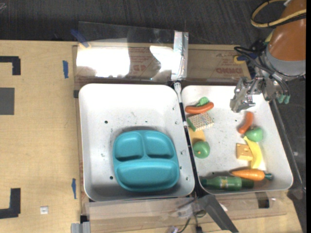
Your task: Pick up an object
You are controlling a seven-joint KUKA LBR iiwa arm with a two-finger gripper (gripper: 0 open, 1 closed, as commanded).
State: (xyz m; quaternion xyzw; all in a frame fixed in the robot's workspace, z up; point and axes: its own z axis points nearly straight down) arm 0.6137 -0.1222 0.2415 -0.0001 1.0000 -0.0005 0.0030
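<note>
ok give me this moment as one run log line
stage: approach | hand: above right white bin, upper area, holding nothing | nearest: small orange toy carrot | left bin: teal divided plastic tray

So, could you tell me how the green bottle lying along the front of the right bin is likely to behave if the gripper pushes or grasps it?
The green bottle lies on its side, so it would probably roll if nudged. Its round, smooth-looking body may slip between fingers. It looks like a toy, so likely light and stiff.

free: right bin (221,95) centre floor | blocked: toys along left, right, front walls
</note>
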